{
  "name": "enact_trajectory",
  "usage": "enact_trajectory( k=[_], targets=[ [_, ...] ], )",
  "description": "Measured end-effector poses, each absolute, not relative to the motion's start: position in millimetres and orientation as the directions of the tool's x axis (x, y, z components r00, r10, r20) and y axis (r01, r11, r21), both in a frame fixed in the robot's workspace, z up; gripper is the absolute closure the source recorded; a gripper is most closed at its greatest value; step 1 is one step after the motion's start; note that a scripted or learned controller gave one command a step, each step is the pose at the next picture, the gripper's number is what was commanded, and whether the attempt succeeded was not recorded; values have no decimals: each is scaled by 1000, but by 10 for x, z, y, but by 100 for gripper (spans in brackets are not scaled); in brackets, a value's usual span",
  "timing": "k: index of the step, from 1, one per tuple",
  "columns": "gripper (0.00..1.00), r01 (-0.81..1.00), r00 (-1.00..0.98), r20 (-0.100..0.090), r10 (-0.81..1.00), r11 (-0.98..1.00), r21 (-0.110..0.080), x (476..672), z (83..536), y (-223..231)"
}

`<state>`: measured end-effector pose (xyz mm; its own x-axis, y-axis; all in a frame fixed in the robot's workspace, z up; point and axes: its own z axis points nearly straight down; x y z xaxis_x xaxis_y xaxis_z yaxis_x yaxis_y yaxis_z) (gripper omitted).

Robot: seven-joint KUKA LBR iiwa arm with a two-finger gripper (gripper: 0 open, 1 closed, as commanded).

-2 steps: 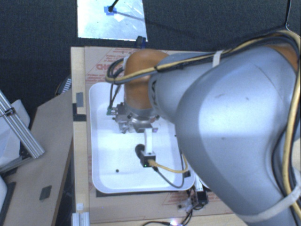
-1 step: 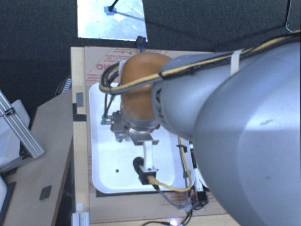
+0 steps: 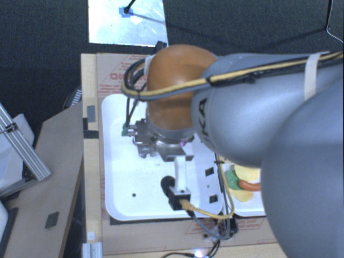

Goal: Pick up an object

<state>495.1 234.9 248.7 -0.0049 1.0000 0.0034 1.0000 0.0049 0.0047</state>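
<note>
I'm looking at a big grey robot arm w/ an orange band (image 3: 177, 85). It reaches in from the right & hangs over the left shallow white bin (image 3: 121, 160). Its grey metal gripper (image 3: 144, 144) sits low over the middle of that bin, tucked under the wrist, so I can't tell if it's open or closed, or if it has hold of anything. A tiny dark dot (image 3: 134, 194) lies on the white floor near the front, & two little black squares (image 3: 208, 172) sit near that bin's right side. The things to pick are in the right white bin (image 3: 252, 213), just beside the arm: a flat yellow piece (image 3: 248, 173), a round green thing (image 3: 231, 179) touching it, & a small orange-red sausage shape (image 3: 250, 186) lying across the yellow. Both bins rest on brown cardboard w/ red print (image 3: 115, 74).
</note>
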Motion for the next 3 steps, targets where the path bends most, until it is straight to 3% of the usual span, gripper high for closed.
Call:
enact_trajectory(
  k=[1,2,3],
  targets=[
    [100,1000,-4,7,1000,4,21,5668,3976,2341],
    [100,1000,-2,2,1000,2,12,6510,4464,2324],
    [100,1000,-4,1,1000,4,5,6691,4718,2342]
  ],
)
